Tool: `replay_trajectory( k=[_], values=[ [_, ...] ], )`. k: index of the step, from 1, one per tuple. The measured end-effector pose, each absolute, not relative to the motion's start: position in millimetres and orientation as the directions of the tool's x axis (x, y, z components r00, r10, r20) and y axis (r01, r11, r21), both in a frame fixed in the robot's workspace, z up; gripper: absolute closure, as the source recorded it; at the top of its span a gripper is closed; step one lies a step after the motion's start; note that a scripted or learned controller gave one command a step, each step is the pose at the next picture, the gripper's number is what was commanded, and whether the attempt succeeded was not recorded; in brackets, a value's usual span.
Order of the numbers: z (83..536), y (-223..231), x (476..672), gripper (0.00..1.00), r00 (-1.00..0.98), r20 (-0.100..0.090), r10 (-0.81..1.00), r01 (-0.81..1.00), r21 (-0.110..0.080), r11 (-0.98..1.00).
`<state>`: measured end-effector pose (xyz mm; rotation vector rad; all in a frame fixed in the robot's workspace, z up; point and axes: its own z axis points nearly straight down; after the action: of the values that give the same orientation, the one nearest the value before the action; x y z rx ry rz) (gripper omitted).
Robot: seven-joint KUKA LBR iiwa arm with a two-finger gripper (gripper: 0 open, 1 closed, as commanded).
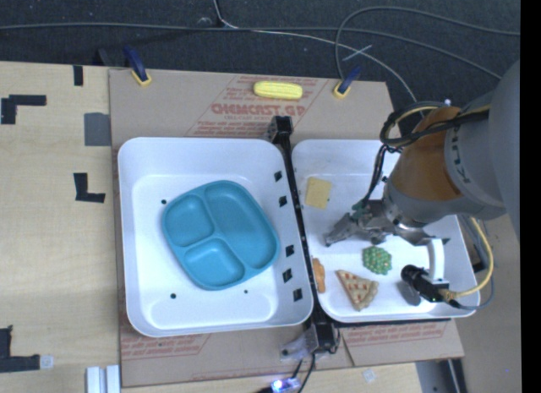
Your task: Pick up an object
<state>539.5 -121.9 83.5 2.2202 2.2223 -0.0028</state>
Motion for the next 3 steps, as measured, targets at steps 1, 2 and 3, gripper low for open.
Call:
replay_trajectory(
  k=[1,2,3],
  values=[
    [95.6,-122.1,540.2,1.0,-0.001,-0.002,1.0,1.0,0.001,0.001],
    [143.4,-130.2,536.2,1.0,0.0,-0.001,1.0,1.0,0.002,0.0],
    [194.2,-139.3,541.7,1.0,-0.001,-0.001,1.0,1.0,0.003,0.001]
  ],
)
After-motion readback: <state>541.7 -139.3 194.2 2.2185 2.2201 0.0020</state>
